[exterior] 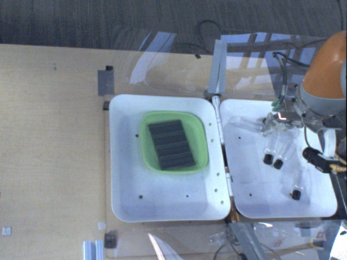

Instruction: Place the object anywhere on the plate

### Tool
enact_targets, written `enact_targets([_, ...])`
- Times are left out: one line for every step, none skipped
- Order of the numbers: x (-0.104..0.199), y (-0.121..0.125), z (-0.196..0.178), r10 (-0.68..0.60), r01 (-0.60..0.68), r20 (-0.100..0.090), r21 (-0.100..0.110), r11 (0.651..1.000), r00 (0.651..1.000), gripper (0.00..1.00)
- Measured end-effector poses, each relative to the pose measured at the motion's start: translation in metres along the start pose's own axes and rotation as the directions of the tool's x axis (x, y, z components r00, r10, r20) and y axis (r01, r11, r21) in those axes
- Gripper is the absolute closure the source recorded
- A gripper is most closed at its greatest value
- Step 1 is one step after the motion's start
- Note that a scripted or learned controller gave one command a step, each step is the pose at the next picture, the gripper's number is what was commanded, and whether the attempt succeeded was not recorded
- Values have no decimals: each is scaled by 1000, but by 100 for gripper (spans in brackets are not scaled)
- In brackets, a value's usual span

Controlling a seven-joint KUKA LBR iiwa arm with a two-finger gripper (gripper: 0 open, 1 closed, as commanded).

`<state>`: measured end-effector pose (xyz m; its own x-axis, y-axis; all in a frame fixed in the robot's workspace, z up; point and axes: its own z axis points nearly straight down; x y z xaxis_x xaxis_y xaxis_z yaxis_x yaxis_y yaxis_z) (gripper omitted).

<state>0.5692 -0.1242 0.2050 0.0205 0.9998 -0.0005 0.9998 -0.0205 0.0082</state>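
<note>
A dark grey ridged block (172, 144) already lies on the green plate (201, 145), well inside the rim, in the left white bin (162, 205) at the middle of the frame. So the placing looks done, or nearly so, judging by how the things lie. The gripper (272, 161) hangs over the right white bin (255, 199) at the right of the frame, with its translucent fingers (279, 145) pointing down and their dark tips just beside each other; nothing sits between them, but whether they are parted or closed cannot be told from here. The orange band of the arm (328, 64) fills the upper right. The next move probably calls only for drawing the arm clear of the bins without brushing the plate.
</note>
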Motion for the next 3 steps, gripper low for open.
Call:
enact_targets([0, 0, 0, 0, 0, 0, 0, 1000, 1000, 0])
enact_targets([112, -12, 20, -31, 31, -2, 3, 1000, 1000, 0])
enact_targets([183, 21, 12, 112, -112, -1, 3, 994, 994, 0])
